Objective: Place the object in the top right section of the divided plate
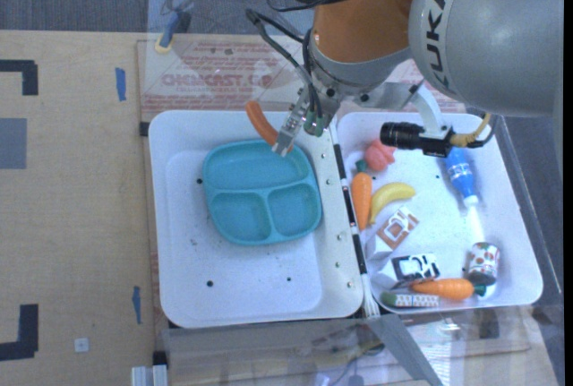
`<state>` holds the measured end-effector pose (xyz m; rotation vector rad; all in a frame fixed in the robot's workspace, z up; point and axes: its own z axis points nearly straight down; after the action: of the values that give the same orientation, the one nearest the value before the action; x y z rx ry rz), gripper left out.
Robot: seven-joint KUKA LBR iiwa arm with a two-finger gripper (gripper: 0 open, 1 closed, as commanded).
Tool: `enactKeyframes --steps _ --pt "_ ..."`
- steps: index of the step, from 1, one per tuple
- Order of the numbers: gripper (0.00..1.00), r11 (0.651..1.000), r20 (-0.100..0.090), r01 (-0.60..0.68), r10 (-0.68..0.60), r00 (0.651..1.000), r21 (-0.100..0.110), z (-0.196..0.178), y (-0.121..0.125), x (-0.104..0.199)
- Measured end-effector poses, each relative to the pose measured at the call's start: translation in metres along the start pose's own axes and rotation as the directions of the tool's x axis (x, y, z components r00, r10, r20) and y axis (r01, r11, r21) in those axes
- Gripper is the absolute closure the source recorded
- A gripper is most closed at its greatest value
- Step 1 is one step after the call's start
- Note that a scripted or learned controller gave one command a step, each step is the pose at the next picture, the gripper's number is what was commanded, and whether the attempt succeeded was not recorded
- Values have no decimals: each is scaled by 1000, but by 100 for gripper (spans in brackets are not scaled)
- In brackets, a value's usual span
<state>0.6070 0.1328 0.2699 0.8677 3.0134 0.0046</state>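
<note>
Wooden table (pixel 72 196), two white bins; the left bin (pixel 179 286) carries a blue divided plate (pixel 261 193). The gripper (pixel 291 135) hovers at the plate's upper right edge, jaws clenched on an orange sausage-like piece (pixel 260 122), slim and curved. It looks light, smooth, probably slippery plastic; gripping mid-length seems safest.

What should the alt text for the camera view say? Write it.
A gripper holds an orange sausage-shaped toy over the top edge of a blue divided plate in the left bin. The right bin holds toy food and packages.
</note>
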Motion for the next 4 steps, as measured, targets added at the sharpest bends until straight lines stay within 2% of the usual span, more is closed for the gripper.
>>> enactKeyframes --steps 1,2,3,4 --pt "100 976 -4 216 -216 976 2 -24 -12 51" --pt "100 925 -3 381 -381 925 1 -11 -69 -4" --pt "100 829 -3 560 -560 829 -1 48 -89 3" --pt "100 942 1 336 -336 942 -1 52 -37 -32"
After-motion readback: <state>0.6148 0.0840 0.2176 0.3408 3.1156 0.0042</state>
